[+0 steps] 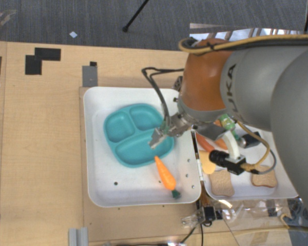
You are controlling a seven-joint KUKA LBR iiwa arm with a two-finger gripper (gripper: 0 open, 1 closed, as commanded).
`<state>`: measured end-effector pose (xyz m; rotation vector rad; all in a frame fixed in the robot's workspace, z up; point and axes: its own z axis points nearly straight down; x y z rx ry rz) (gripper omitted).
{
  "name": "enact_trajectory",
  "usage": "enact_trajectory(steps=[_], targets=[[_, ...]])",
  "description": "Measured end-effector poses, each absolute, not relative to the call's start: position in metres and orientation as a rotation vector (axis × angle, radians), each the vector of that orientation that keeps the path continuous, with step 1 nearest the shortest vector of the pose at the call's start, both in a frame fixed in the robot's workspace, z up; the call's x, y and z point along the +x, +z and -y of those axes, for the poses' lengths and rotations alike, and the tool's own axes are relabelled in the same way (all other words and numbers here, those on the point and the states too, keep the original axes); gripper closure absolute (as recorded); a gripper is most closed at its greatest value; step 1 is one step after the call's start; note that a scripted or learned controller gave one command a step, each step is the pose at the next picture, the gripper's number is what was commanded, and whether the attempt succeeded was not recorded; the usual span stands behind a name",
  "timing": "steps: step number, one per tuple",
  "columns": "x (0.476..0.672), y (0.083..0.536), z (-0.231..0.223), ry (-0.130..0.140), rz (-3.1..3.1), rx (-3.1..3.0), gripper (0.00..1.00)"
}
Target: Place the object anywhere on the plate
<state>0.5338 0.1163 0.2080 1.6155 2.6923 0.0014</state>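
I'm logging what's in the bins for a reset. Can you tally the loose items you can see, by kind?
Turquoise divided plastic plate: 1
Orange toy carrot with green tip: 1
Tan toast-shaped toy pieces: 2
Total: 4. More items in the right bin are hidden under the arm, so I left them uncounted.

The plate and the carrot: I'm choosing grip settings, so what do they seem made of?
Plate: likely moulded plastic, an even teal with a soft sheen and rounded compartment walls. Carrot: probably a plastic or rubber toy, uniformly orange and smooth with a green stub; which one is unclear.
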Motion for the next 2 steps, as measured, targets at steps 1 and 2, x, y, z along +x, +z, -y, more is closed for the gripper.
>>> enact_trajectory(steps=[1, 2], targets=[[0.536, 0.216, -0.117, 0.002, -2.698, 1.602, 1.0], [0.578, 0.187, -0.218, -0.003, -2.525, 1.875, 1.0]])
